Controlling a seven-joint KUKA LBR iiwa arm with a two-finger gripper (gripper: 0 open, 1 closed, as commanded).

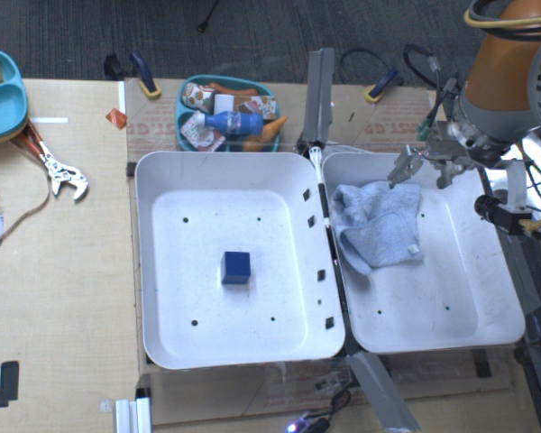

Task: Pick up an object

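One crumpled blue cloth (pixel 379 225) stretches diagonally under the gripper (pixel 424 164).

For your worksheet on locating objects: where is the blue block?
The blue block sits near the middle of the left bin, apart from the grey cloth in the right bin.

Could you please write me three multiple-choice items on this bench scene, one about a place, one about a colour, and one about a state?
1. Where does the small cube lie?
A. in the left bin
B. in the right bin
C. on the bench beside the wrench

2. What colour is the crumpled cloth?
A. red
B. light blue-grey
C. yellow

3. How does the hand stand to the cloth?
A. it carries the cloth high above the left bin
B. it presses the cube flat
C. it hovers at the cloth's upper right edge, over the right bin

Answers:
1. A, the cube sits near the middle of the left bin.
2. B, the cloth is pale blue-grey.
3. C, the hand is above the right bin, by the cloth's corner.
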